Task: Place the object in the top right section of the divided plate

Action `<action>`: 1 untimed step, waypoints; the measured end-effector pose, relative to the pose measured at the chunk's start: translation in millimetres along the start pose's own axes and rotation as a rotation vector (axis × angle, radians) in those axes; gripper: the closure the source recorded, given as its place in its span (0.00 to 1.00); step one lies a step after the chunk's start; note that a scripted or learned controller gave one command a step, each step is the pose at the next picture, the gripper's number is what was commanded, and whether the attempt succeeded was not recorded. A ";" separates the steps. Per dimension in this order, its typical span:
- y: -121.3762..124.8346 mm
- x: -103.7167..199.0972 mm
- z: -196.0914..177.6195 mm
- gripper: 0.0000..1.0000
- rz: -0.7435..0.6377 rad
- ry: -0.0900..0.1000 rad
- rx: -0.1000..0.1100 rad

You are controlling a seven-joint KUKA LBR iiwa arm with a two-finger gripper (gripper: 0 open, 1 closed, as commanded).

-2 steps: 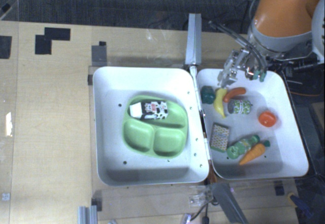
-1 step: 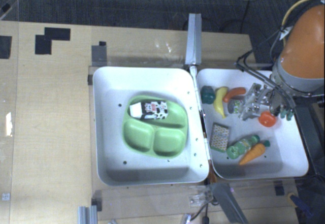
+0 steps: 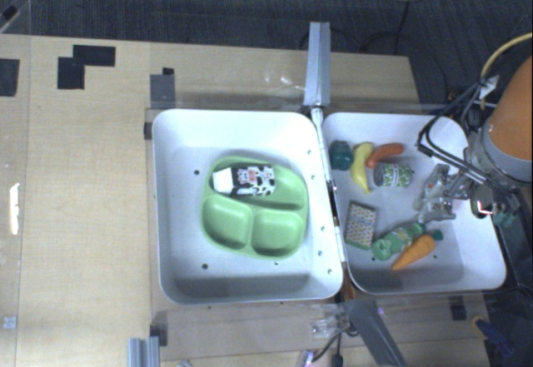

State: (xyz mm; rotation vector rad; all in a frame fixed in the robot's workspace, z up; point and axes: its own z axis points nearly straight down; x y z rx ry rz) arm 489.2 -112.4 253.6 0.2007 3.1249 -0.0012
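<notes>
Already a black-and-white carton lies in the green divided plate's top section; gripper probably open, gripping nothing

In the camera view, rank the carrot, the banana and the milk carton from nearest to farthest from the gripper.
1. Carrot: just below-left of the gripper, right bin.
2. Banana: farther left, same bin's upper part.
3. Milk carton: on the green divided plate, left bin.

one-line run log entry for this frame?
gripper: over right bin, nothing seen held | green divided plate: left bin | milk carton: plate's top section | carrot, banana: right bin
</notes>
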 end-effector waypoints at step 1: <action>-79.1 -10.4 -5.8 1.00 0.002 -0.002 0.002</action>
